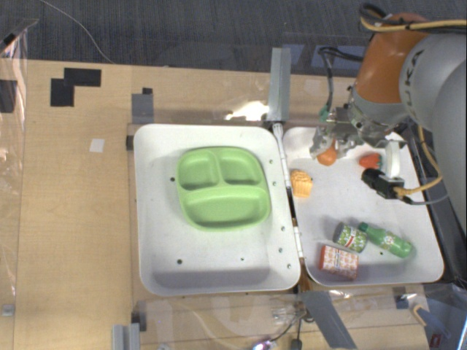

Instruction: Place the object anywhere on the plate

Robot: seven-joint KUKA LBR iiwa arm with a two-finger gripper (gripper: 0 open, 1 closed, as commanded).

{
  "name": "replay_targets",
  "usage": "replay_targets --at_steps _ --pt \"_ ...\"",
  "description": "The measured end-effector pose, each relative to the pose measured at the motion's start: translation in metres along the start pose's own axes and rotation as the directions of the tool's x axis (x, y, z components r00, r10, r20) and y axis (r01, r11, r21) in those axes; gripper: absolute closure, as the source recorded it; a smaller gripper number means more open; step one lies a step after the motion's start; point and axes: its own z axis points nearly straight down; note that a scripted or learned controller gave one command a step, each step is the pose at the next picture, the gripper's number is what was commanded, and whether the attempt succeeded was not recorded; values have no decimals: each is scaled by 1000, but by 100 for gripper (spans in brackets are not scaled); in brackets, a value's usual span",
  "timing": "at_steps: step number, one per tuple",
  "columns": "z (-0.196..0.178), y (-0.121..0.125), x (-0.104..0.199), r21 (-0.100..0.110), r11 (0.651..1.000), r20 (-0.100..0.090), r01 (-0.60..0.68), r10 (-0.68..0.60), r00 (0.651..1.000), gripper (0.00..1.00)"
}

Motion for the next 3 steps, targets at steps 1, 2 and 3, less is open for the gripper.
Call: replay_targets --at_steps 1,2,3 --pt "1 32 61 1 1000 -1 17 -17 1000 100" --pt "0 -41 122 0 1000 -2 -20 20 1000 100" --pt "0 -41 122 0 1000 -2 -20 20 1000 0"
